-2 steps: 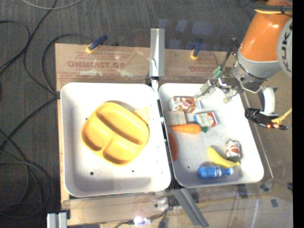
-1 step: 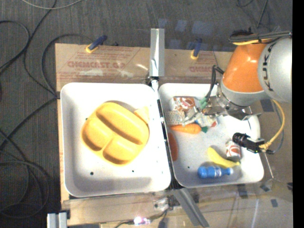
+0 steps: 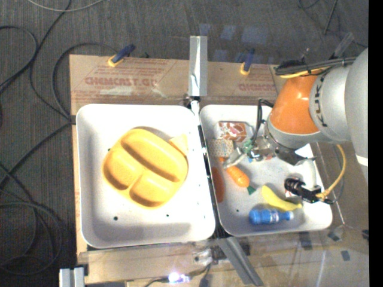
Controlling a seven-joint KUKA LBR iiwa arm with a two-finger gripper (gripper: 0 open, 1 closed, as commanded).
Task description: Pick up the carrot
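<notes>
Camera view has the carrot (image 3: 237, 176) lying on the floor of the right bin (image 3: 323, 220), near its left side and roughly mid-depth, tilted with one end toward the bin's centre. It rests on the white floor; nothing grips it. Just above and to its right hangs the gripper (image 3: 246, 152), a tangle of metal and cable below the orange band; whether it is apart or together I cannot tell, since the parts are small and overlap the clutter behind them. It looks close to the carrot but apart from it, so I judge the grasp not yet made: the approach is nearly done, while the closing and the lift are left.

Around the carrot, a red packet (image 3: 230, 131) lies toward the bin's far side, a dark orange strip (image 3: 217, 184) runs along the left wall, a banana (image 3: 278, 201) sits to the lower right, and a blue bottle (image 3: 269, 216) lies beyond that near the front wall. The left bin (image 3: 96, 220) carries a big yellow tray (image 3: 145, 166).
</notes>
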